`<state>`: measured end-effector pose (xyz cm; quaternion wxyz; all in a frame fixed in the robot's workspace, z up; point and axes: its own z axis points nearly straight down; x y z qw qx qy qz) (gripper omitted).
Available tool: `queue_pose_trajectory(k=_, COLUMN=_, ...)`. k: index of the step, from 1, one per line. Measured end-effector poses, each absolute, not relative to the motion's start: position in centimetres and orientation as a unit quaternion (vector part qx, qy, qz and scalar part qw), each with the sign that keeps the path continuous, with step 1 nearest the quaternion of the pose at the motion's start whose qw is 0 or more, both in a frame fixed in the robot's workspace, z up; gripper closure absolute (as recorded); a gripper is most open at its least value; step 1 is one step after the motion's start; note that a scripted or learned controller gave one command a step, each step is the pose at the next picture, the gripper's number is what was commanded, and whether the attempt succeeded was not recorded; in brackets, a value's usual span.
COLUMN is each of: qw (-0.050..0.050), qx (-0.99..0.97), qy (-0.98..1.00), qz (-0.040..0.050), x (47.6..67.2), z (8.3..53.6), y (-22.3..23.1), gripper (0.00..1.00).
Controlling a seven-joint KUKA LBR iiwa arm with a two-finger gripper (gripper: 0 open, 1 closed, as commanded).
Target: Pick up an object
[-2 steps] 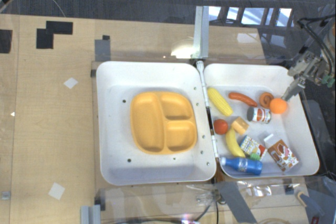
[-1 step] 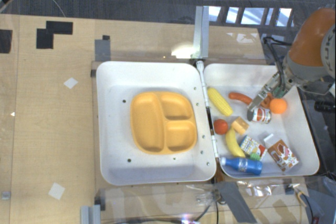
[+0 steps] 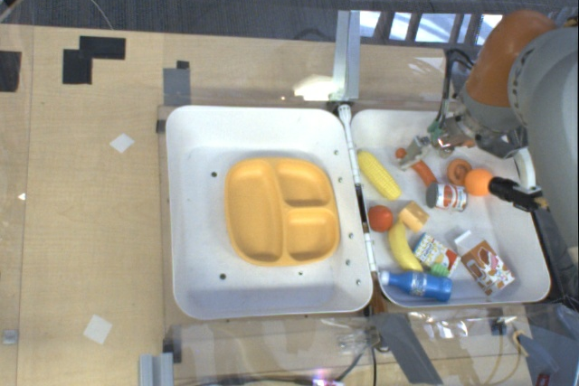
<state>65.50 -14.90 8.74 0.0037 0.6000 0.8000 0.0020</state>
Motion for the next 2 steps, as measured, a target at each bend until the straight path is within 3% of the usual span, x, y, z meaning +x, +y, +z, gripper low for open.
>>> queue_pose_trajectory(k=1, qw=0.003, qx=0.594, qy=0.804, qz=0.0023, x=62.61, z=8.8, y=-12.26, gripper=0.0)
queue_pose_trajectory(k=2, qw=0.004, qx=0.594, qy=0.804, qz=0.0024, x=62.62, z=8.8, y=-12.32, gripper=0.0)
